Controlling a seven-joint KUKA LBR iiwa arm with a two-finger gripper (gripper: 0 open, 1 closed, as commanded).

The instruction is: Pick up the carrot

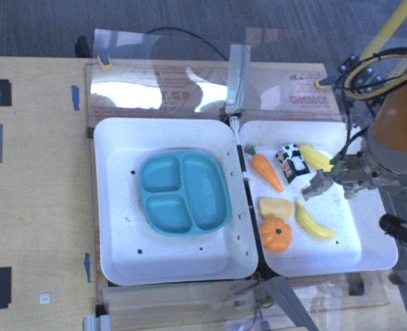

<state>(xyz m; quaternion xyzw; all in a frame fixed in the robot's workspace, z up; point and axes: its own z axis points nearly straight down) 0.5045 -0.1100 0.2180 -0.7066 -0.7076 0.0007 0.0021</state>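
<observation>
The carrot [266, 172], orange with a small green top, lies slanted in the right bin [372, 252] near its upper left corner, close to the divider between the bins. My gripper [318, 185] hovers over the middle of the right bin, to the right of the carrot and apart from it. A black-and-white toy [292, 163] sits between the two. Nothing shows in the gripper.
A yellow banana [316, 158] lies just above the gripper and a second banana [314, 223] just below it. A pale yellow block [275, 207] and an orange pumpkin [275, 235] sit below the carrot. The left bin [117, 254] holds a blue divided plate [184, 192].
</observation>
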